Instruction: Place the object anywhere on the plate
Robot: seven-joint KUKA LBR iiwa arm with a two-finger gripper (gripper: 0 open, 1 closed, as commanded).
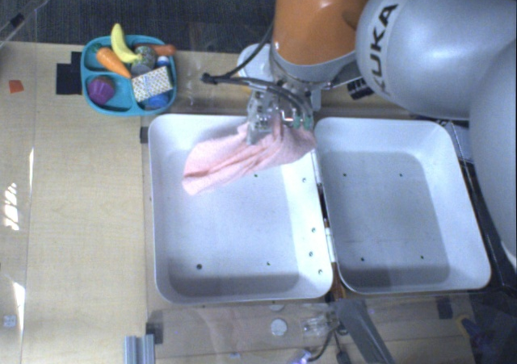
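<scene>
Over left bin [242, 274]: pink cloth [234, 161]
Cloth long axis: upper right to lower left, free end lower left
Gripper [275, 122]: clamped on cloth's upper-right end

The arm [420, 31] runs off the top and right edges. The gripper's [275, 124] fingertips are buried in the pink cloth [238, 161], too blurred to read. At ten o'clock, the blue tray's [89, 88] toys are too small to name.
</scene>
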